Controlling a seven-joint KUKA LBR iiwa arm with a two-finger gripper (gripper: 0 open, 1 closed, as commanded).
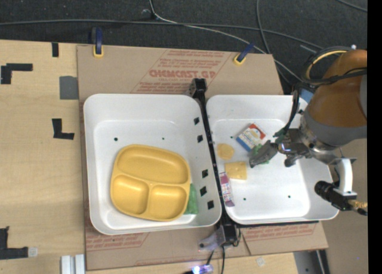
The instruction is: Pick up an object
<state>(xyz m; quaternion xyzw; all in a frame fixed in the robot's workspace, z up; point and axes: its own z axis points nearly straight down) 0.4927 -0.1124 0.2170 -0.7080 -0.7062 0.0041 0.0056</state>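
We see the end effector [262, 154] low over the right bin [298, 207] — whether it grips we cannot tell — just beside the yellow square [237, 171], yellow disc [225, 151] and packet [250, 136]; a yellow tray [149, 180] fills the left bin [98, 117].

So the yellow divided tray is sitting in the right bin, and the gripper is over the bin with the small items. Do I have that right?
Not quite. The yellow divided tray sits in the left bin, not the right, as the camera view shows. The rest holds: the gripper is over the right bin, where the small items lie, such as the blue-and-white packet.
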